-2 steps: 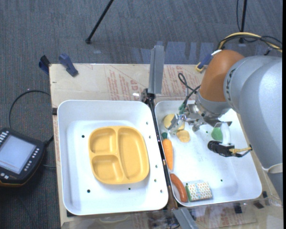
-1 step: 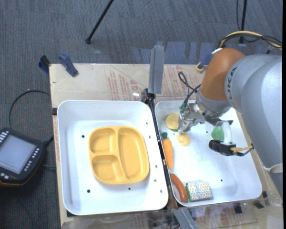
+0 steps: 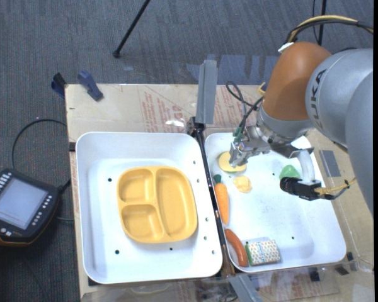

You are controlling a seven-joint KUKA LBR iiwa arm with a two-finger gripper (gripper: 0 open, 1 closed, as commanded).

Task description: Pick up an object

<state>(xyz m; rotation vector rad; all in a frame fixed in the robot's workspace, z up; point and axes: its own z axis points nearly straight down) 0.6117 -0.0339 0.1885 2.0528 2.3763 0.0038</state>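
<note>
**Gripper descending on a pale yellow disc**

The gripper [image 3: 237,158] is hovering at the far left of the right bin [image 3: 315,231], its tip touching or just above a pale yellow disc [image 3: 230,163]. Whether it is spread or pinching, I cannot tell. This looks like the reach-and-grasp step. Next, it likely needs to close on the disc and lift cleanly, avoiding the small yellow piece [image 3: 242,183] and carrot [image 3: 222,201] nearby.
</note>
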